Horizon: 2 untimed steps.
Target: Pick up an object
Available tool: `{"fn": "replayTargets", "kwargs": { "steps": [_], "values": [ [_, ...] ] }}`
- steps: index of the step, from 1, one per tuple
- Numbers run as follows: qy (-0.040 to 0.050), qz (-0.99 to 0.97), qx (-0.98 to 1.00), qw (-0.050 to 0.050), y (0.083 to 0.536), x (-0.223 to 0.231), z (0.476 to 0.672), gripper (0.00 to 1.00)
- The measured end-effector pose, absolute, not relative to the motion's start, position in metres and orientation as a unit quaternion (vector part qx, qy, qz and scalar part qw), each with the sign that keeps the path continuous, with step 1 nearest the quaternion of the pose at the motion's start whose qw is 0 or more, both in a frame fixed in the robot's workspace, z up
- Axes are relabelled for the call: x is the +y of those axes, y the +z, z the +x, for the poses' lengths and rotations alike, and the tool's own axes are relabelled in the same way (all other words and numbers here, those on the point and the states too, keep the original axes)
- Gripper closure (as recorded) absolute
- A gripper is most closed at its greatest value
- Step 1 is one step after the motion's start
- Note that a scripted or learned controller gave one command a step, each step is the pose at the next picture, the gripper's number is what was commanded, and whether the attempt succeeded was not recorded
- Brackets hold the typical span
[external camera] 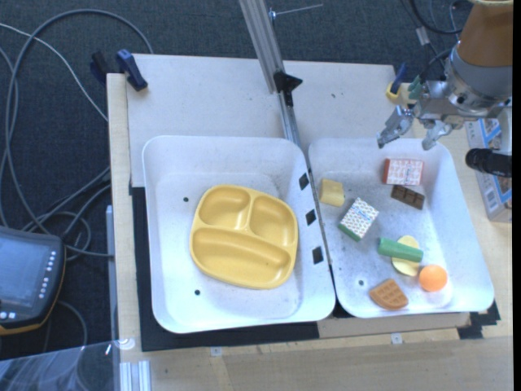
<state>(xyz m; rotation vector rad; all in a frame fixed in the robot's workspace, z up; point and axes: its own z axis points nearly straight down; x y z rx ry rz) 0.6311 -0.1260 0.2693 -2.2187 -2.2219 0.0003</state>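
Observation:
My gripper [404,135] hangs open above the far edge of the right bin [464,218], its two fingers spread with nothing between them. Below it in that bin lie a red-and-white block [404,171], a brown chocolate bar [408,196], a pale yellow cube [331,192], a green-and-white patterned block [358,218], a green piece [400,248] on a yellow slice, an orange ball [433,278] and a brown waffle piece [388,294]. The red-and-white block is the closest, just beneath the fingers toward the camera.
The left bin [163,210] holds a yellow divided plate [243,235]. A metal pole [262,23] slants down to the seam between the bins. Cables [49,72] and a handheld pendant [24,279] lie on the floor at left.

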Motion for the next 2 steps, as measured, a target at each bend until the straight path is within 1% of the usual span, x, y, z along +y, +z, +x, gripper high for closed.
{"fn": "replayTargets", "kwargs": {
  "steps": [1,2],
  "values": [
    [0.0002,-0.707,-0.708,0.001,0.269,-0.126,0.631,0.00],
    [0.0022,-0.707,-0.707,0.003,0.207,-0.125,0.634,0.00]
  ]
}}
